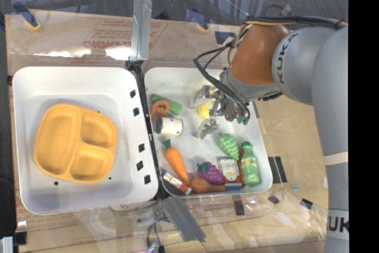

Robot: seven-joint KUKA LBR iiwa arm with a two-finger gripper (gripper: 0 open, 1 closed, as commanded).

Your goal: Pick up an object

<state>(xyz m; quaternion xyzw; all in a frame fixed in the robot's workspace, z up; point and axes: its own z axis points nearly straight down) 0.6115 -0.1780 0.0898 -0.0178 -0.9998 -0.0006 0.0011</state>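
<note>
Overhead, jaws [205,111] spread, yellow toy [204,109] between them, right bin [260,145].

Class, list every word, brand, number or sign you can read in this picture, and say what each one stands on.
"KUKA" on the grey arm, near the orange band.
"KU", cut off at the picture's edge, low on the arm's base.
Red print on the cardboard behind the bins: too blurred to read.
Labels on the green bottle and the small white cup: too small to read.
</note>
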